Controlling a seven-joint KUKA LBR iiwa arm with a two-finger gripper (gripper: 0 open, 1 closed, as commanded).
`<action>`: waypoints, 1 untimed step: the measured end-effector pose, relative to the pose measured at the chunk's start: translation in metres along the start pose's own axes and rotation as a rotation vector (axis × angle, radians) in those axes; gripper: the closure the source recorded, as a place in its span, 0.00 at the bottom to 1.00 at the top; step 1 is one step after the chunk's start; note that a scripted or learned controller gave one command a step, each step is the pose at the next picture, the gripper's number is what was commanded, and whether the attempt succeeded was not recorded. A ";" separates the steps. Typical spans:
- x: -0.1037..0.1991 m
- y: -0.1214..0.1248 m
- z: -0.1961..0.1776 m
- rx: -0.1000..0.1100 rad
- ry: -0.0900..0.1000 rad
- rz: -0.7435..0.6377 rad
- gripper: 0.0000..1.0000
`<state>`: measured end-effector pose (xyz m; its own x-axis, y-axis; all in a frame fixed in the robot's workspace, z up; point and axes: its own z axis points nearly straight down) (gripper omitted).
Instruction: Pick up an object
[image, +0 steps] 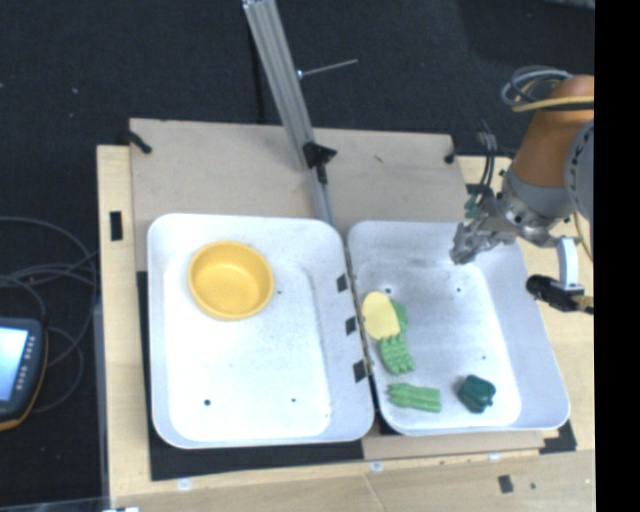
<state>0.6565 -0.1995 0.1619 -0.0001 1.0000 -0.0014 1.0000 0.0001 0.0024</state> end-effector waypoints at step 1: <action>0.000 -0.009 -0.053 -0.003 0.000 0.001 1.00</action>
